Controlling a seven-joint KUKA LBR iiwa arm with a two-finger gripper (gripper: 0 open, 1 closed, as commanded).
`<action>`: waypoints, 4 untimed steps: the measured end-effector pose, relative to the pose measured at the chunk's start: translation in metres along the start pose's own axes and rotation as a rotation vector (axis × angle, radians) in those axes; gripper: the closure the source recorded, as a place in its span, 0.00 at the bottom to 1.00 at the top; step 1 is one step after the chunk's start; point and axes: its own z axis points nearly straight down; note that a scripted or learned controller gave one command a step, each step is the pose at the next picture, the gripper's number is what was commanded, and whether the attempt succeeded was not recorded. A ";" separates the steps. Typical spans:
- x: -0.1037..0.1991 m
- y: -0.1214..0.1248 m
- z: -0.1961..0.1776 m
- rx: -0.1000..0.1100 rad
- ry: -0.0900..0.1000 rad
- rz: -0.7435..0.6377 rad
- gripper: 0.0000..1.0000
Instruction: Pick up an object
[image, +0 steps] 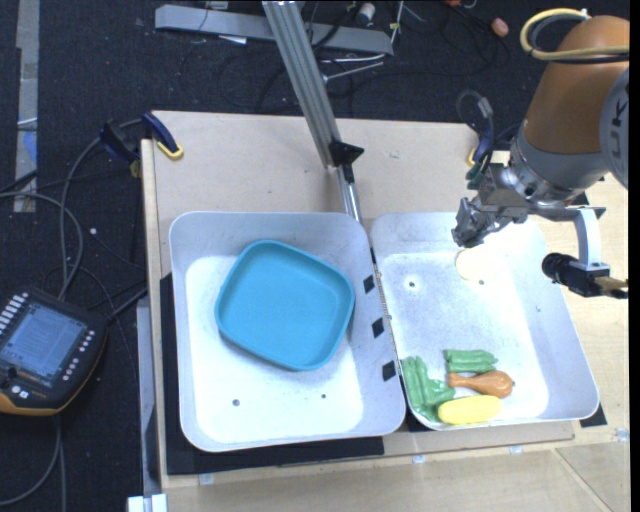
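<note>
Toward two o'clock in the camera view, the gripper (470, 233) hovers over the right bin (560, 330); whether it is parted I cannot tell. Toy food clusters at five o'clock: a yellow piece (468, 410), a drumstick (483, 381), green pieces (424, 384). They look light, stiff and smooth; grip the drumstick's thick end.

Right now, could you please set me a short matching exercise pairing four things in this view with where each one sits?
Things:
1. blue plate
2. yellow toy
3. pincer
4. handheld pendant

Places:
A. over the far end of the right bin
B. on the dark floor, left of the bench
C. inside the left bin
D. near corner of the right bin

Pairs: 1-C, 2-D, 3-A, 4-B
</note>
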 end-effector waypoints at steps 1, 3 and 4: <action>0.053 0.015 0.000 0.000 0.000 0.000 1.00; 0.140 0.024 0.023 0.002 0.000 0.001 1.00; 0.188 0.041 0.033 0.001 0.000 0.001 1.00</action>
